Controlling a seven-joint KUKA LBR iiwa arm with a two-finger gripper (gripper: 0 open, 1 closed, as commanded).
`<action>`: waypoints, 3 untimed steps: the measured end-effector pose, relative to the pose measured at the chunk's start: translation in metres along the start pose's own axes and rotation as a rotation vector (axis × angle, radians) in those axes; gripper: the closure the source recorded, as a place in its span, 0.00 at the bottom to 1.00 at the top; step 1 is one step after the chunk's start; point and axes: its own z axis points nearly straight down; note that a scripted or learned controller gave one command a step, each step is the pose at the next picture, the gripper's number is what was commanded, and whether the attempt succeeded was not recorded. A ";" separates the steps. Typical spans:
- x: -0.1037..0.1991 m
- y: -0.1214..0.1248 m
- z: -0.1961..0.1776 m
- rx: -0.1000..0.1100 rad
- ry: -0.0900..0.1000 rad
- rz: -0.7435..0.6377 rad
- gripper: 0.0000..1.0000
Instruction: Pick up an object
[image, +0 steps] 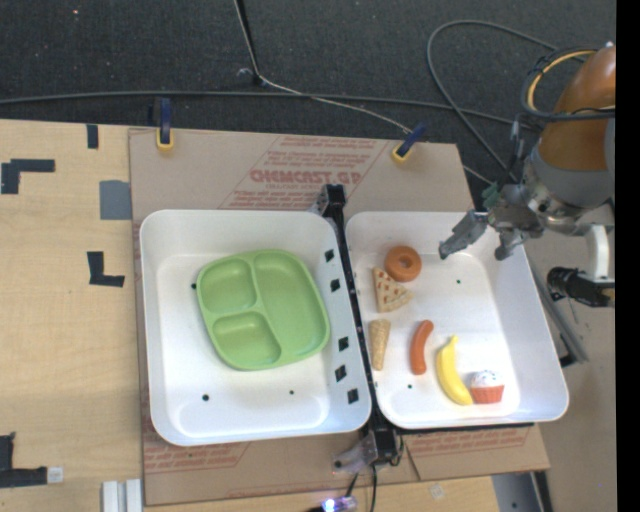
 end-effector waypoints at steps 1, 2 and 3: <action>0.000 0.002 -0.008 -0.012 -0.002 -0.003 0.00; -0.003 0.007 0.055 -0.008 -0.002 -0.003 0.00; 0.005 0.001 0.105 -0.008 -0.001 -0.004 0.00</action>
